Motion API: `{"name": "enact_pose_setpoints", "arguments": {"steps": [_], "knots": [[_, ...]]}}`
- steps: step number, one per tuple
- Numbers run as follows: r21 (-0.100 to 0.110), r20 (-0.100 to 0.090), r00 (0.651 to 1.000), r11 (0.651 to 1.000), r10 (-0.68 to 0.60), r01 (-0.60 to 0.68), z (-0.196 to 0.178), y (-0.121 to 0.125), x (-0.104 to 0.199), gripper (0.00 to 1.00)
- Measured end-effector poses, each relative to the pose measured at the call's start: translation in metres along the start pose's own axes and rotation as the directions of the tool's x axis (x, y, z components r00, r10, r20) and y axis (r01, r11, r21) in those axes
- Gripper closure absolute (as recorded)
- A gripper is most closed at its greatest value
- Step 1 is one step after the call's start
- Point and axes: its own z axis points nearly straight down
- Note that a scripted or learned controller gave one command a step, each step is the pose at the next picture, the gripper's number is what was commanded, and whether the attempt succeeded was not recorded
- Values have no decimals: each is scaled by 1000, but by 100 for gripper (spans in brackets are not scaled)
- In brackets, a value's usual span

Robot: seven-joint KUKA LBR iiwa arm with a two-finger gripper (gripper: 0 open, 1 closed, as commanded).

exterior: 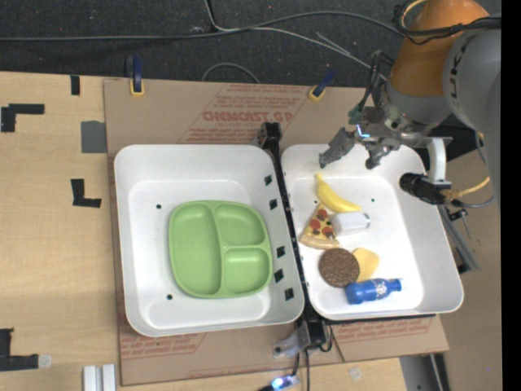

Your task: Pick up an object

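1. I'm looking down at two white bins side by side on a cardboard sheet (236, 116); near edge first.
2. Right bin (431, 283): blue bottle (373, 289) is lying on its side at 6 o'clock, closest to the near rim.
3. Round brown cookie (337, 267) is sitting just beyond it at 7 o'clock, touching a yellow wedge (366, 261) on its 3 o'clock side.
4. Pizza slice (318, 228) is lying around 9 o'clock of the bin centre, near the divider wall.
5. Small white block (352, 221) is sitting just beside the pizza slice, at its 3 o'clock.
6. Banana (334, 195) is lying toward 11 o'clock, touching the white block's far edge.
7. Left bin (134, 169): green divided plate (220, 248) is lying flat, filling the middle.
8. My gripper (356, 147) is hanging over the right bin's far rim at 12 o'clock, just past the banana, apart from it.
9. My fingers (334, 151) are standing spread wide, holding nothing between them.
10. Orange band (435, 31) is sitting above the wrist at 1 o'clock, past the bin.
11. Blue clamps (135, 73) are gripping the cardboard's far edge.
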Motion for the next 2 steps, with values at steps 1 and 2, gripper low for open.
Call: {"name": "enact_pose_setpoints", "arguments": {"steps": [1,2], "knots": [[3,1,1000,1000,0,0,44,-4,4,0],[5,1,1000,1000,1,-1,104,-5,-4,0]]}}
